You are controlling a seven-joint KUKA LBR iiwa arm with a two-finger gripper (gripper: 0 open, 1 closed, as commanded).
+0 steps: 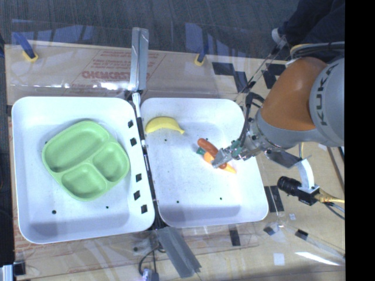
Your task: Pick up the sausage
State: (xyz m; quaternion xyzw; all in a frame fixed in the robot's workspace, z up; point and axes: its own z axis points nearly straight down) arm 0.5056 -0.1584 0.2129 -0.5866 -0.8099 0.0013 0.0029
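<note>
A small red-brown sausage [205,144] lies in the right bin [176,204], near its right side, next to an orange piece [228,168] that looks like a carrot. My gripper [221,159] reaches in from the right and sits low, right at the lower right end of the sausage and over the orange piece. The fingertips are small and partly blended with the objects, so contact with the sausage is unclear.
A yellow banana [164,125] lies at the upper left of the right bin. The left bin [35,215] holds a green divided plate [87,158]. A metal divider [139,57] stands between the bins. The arm's orange band [293,92] hangs over the right bin's right rim.
</note>
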